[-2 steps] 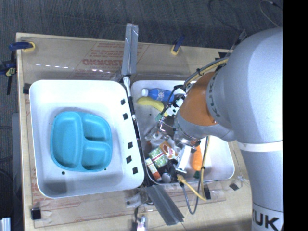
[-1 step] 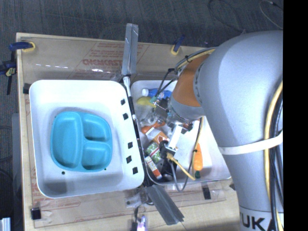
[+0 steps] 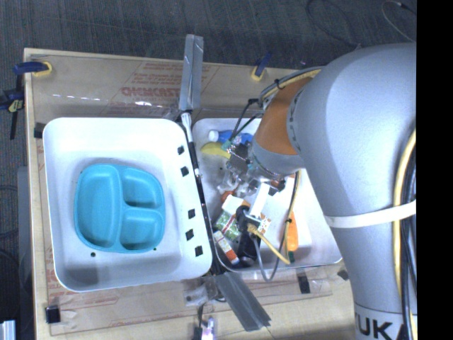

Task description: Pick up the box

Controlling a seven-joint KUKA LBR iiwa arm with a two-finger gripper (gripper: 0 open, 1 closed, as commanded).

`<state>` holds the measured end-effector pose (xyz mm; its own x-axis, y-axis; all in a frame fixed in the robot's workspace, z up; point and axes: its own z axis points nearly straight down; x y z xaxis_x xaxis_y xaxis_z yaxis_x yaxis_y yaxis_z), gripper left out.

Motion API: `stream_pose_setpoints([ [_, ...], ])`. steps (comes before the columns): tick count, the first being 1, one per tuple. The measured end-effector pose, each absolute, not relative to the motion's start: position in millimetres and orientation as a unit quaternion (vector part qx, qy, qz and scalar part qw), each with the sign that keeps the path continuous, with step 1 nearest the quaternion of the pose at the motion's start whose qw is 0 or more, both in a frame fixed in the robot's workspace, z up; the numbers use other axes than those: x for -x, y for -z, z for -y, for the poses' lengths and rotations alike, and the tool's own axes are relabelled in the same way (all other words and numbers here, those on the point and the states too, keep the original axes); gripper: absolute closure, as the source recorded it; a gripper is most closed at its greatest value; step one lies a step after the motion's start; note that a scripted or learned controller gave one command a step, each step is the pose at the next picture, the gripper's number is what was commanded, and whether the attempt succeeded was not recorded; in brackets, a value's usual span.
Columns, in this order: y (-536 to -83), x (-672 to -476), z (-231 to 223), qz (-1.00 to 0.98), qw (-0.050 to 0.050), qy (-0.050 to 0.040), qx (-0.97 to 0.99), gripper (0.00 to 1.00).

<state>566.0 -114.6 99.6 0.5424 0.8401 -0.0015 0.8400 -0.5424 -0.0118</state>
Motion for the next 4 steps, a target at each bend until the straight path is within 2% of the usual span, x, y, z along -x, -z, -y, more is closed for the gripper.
stream_pose_setpoints([
  [1, -191.4, -541.1, 63.0, 0.582, 0.001, -0.0008, 0.813, 1.0],
  [2, -221.9, -476.0, 89.1, 0.54, 0.002, -0.0018, 0.842, 1.0],
  [3, -125.1, -477.6, 152.0, 0.569, -0.001, 0.0009, 0.822, 1.0],
  [4, -132.7, -476.0, 103.2, 0.527, 0.001, -0.0018, 0.85, 1.0],
])
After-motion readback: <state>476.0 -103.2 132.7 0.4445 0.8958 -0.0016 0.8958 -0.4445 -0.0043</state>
